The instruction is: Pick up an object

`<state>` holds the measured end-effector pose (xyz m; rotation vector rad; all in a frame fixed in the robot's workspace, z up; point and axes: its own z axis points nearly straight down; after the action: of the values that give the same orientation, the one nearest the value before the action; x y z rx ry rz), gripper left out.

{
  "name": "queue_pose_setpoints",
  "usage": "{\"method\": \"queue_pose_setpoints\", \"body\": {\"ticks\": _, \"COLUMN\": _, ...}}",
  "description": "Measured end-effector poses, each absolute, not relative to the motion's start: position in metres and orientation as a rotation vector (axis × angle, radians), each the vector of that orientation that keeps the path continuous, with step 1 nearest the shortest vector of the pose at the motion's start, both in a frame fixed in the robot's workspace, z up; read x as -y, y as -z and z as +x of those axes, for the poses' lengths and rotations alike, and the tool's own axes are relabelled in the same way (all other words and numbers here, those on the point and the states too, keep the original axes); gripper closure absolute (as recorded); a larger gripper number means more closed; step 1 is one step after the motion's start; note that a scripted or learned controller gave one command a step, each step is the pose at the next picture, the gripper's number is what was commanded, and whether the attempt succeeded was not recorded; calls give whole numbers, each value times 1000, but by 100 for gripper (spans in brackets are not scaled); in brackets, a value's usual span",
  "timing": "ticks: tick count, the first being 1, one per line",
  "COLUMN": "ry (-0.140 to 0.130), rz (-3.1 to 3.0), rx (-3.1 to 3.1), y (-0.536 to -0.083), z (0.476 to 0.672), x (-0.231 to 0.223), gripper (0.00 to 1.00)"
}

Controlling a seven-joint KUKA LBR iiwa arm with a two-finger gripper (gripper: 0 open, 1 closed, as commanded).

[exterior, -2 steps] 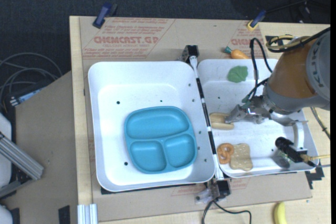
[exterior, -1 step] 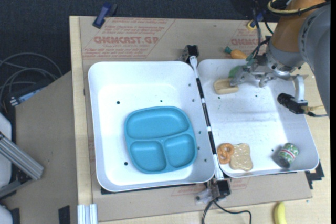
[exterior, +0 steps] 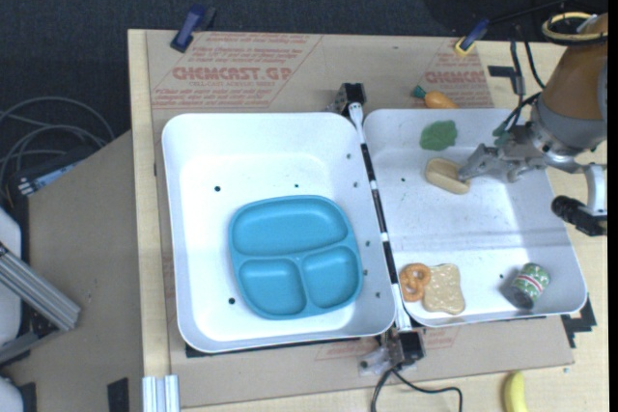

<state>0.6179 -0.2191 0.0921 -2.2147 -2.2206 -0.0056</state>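
The grey arm with its orange band [exterior: 579, 82] is cut off by the frame's right edge. Its hand [exterior: 473, 166] is too small and blurred to tell how the fingers stand. At the bottom right, a yellow curved object [exterior: 515, 393] runs off the lower edge. The small green-and-red patterned object [exterior: 528, 284] is too blurred to identify.
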Motion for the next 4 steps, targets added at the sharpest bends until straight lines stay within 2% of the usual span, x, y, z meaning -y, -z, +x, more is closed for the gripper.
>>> {"method": "queue_pose_setpoints", "body": {"ticks": 1, "ry": 5, "rz": -2219, "rx": 2225, "y": -103, "z": 619, "x": 220, "gripper": 100}}
{"method": "queue_pose_setpoints", "body": {"ticks": 2, "ry": 3, "rz": -2225, "rx": 2227, "y": -216, "z": 618, "x": 224, "gripper": 100}}
{"method": "queue_pose_setpoints", "body": {"ticks": 3, "ry": 0, "rz": -2218, "rx": 2222, "y": -201, "z": 571, "x": 170, "gripper": 100}}
{"method": "queue_pose_setpoints", "body": {"ticks": 4, "ry": 0, "rz": -2221, "rx": 2222, "y": -201, "z": 571, "x": 171, "gripper": 0}}
